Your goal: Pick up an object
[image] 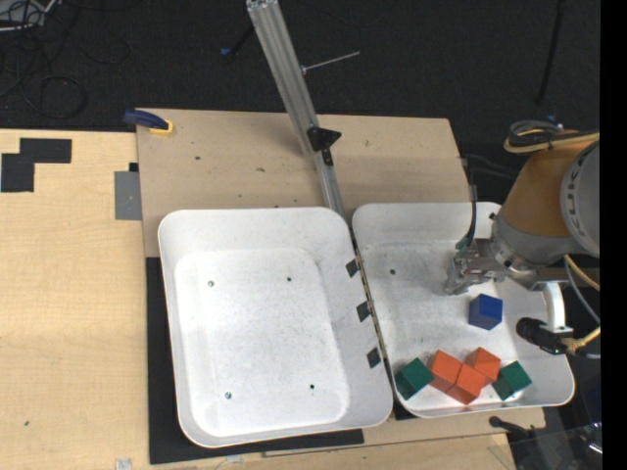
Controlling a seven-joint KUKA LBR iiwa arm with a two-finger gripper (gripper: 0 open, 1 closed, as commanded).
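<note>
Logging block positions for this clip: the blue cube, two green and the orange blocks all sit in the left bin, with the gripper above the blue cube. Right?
Not quite: the bin is wrong. The camera view shows the blue cube, green blocks and orange blocks in the right bin, not the left one. The gripper is just above the blue cube in the image, as stated.

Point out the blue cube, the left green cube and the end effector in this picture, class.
blue cube (pixel 485 311): camera view, middle of its top face.
left green cube (pixel 414 376): camera view, centre of its top face.
end effector (pixel 460 280): camera view, at its fingertips above the right bin floor.
</note>
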